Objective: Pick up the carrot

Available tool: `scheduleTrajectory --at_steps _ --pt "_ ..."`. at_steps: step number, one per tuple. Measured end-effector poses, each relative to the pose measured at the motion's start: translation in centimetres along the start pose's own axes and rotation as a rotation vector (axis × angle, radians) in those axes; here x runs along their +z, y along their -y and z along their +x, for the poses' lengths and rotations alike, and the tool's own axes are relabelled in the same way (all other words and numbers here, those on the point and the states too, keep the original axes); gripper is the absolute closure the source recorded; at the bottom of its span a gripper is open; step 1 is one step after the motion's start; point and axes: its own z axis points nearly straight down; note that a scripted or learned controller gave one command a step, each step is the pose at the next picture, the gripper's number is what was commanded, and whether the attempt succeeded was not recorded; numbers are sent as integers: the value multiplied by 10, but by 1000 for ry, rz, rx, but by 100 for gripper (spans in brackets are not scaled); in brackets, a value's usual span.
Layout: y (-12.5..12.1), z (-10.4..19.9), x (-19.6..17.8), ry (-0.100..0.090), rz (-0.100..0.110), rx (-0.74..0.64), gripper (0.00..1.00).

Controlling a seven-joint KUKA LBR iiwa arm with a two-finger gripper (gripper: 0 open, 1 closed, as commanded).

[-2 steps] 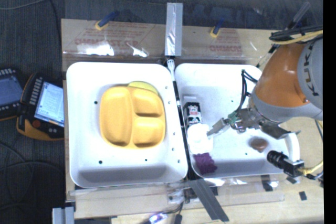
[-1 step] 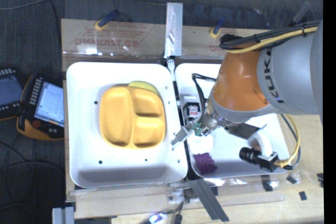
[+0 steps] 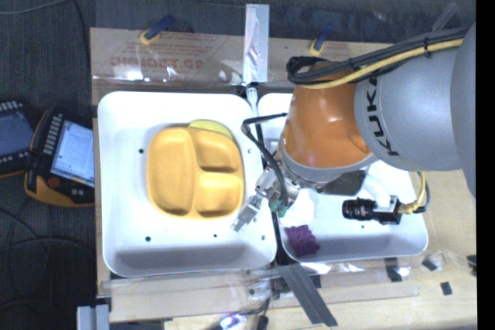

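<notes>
Arm bulk with orange band (image 3: 325,127) covers most of right bin (image 3: 387,243); its contents largely hidden. No carrot identifiable anywhere, so position relative to claw cannot be given. Gripper (image 3: 259,209) hangs over divide between bins, beside yellow divided tray (image 3: 193,170) in left bin (image 3: 124,243). Whether claw open or closed: cannot tell. Purple object (image 3: 302,238) lies just right of and below it.
</notes>
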Motion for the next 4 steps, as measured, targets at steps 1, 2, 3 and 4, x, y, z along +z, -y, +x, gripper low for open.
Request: scheduleTrajectory --at_steps 1,2,3,4 --pt "-20 13 -52 5 -2 -258 0" --pt "25 -20 -31 5 -1 -632 0" --pt "-13 6 -1 2 0 -745 0" --pt "41 -37 -1 5 -1 -902 0"
